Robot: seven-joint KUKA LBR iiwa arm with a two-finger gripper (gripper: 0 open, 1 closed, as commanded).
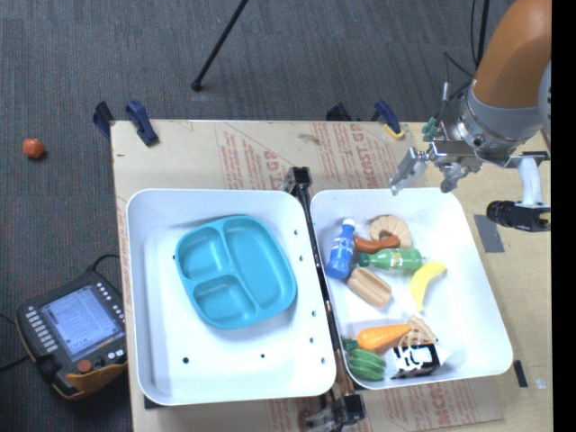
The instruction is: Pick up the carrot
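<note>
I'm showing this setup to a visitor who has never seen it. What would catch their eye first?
Likely the bright blue divided plate, lying alone in the left bin. Next, the cluster of toy food in the right bin, with the orange carrot near its front edge and a yellow banana farther back. The gripper hangs open above that bin's far edge, holding nothing.

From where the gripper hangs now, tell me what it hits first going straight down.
Probably the bare floor of the right bin near its far rim, though depth is unclear. The gripper is open, well short of the carrot at the bin's near end.
</note>
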